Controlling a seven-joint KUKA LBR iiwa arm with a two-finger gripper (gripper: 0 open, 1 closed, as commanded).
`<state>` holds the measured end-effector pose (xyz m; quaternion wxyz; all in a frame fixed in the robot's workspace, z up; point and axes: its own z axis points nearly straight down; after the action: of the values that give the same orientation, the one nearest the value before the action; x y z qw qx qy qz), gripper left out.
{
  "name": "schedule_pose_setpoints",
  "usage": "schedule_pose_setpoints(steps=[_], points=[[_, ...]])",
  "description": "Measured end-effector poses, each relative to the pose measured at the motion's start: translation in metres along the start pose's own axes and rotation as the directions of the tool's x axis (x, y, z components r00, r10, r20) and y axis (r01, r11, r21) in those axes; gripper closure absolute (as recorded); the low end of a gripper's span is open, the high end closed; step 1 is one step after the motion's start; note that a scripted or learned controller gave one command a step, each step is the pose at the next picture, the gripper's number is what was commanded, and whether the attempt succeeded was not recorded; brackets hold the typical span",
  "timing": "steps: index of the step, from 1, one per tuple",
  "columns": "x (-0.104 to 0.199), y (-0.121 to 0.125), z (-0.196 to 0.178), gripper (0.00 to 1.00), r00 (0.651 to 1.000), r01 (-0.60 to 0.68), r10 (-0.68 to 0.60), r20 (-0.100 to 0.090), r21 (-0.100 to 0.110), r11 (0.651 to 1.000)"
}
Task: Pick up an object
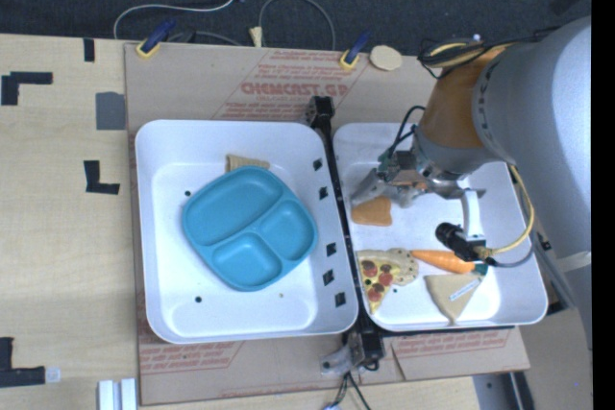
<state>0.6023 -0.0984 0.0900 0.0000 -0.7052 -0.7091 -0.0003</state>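
Orange-tan toast wedge (373,211) lies just beneath the tool (389,180); seemingly touching; its closure I cannot tell.

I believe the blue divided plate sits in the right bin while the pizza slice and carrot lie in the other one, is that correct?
Not quite: the camera view shows the blue divided plate in the left bin. The pizza slice and carrot lie in the right bin, so they are indeed in the other one.
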Motion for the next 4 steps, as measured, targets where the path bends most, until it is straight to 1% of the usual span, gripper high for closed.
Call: schedule_pose_setpoints(steps=[1, 2, 3, 4], points=[[-0.003, -0.012, 0.003, 0.0, 1.0, -0.003, 0.003, 0.002, -0.007, 1.0], [-0.003, -0.009, -0.011, 1.0, 1.0, -0.003, 0.003, 0.002, -0.013, 1.0], [0.053, -0.031, -0.1, 1.0, 1.0, 0.001, -0.001, -0.001, -0.006, 1.0], [0.049, -0.032, -0.094, 0.0, 1.0, -0.004, 0.004, 0.0, 0.002, 1.0]])
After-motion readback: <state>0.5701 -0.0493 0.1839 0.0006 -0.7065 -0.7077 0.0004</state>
